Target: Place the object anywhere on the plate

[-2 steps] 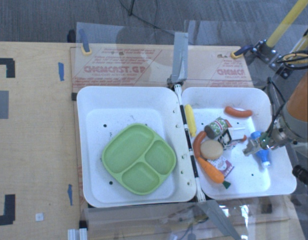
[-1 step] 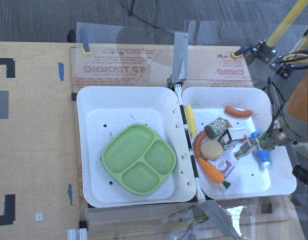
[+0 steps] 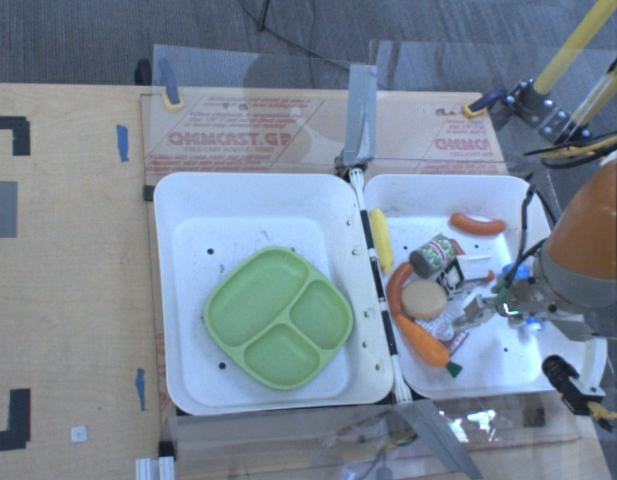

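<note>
Partly cut-off arm (image 3: 588, 248) hides its gripper (image 3: 478, 308) among toy food; grip state unclear.

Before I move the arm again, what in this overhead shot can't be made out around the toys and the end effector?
- End effector: its metal parts blur into pale clutter; open or shut, holding anything or not, can't be told.
- Round tan toy: its lower right edge is lost in the same pale clutter.
- Can: label too small to read.
- Arm: cut off by the right edge.
- Green plate: fully visible in the left bin.
</note>
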`<state>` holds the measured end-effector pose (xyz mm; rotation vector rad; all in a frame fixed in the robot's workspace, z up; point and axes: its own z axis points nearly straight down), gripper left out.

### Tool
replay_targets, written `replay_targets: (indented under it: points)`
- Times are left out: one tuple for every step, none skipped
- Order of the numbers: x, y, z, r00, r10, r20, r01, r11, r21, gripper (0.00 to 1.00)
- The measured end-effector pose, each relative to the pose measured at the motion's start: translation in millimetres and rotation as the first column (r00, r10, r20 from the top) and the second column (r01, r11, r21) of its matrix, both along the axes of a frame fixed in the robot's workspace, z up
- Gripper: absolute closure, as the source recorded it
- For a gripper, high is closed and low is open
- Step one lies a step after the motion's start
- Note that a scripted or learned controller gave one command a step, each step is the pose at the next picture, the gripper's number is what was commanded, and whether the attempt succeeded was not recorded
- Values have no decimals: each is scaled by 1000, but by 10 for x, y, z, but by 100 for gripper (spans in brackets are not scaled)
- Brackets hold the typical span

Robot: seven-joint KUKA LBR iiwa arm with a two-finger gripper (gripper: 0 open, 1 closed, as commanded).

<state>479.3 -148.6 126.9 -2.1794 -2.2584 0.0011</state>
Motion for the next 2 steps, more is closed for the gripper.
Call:
replay_targets:
  points:
    - [31,158,1165,923,-384,2,384,923,-3,0]
    - [-8,576,-53,888,-460,-1,460,888,-3,0]
